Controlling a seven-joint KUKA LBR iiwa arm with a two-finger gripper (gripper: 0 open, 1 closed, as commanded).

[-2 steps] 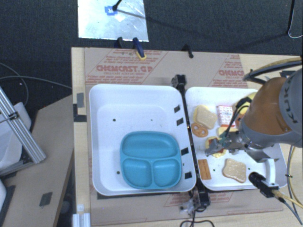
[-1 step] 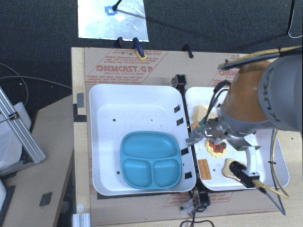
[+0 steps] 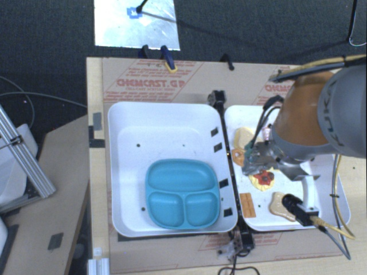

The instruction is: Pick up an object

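Right bin (image 3: pixel 241 116): tool (image 3: pixel 252 160) stood low beside the red-and-yellow item (image 3: pixel 264 180); apart or together, could not tell. Recommended: centre over the item, descend straight, clear of the orange block (image 3: pixel 246 204).

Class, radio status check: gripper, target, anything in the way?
Gripper low over right bin. Red-yellow toy lying just beside it. Orange block and tan piece nearby, apart from it.

Smooth plastic over paper-faced board

The white left bin (image 3: pixel 114 153) and right bin (image 3: pixel 252 119) looked like smooth, faintly glossy plastic, as did the blue divided tray (image 3: pixel 182 193). The table (image 3: pixel 149 79) was topped with matt brown paper-faced board, and the floor (image 3: pixel 46 39) was dark, rough carpet.
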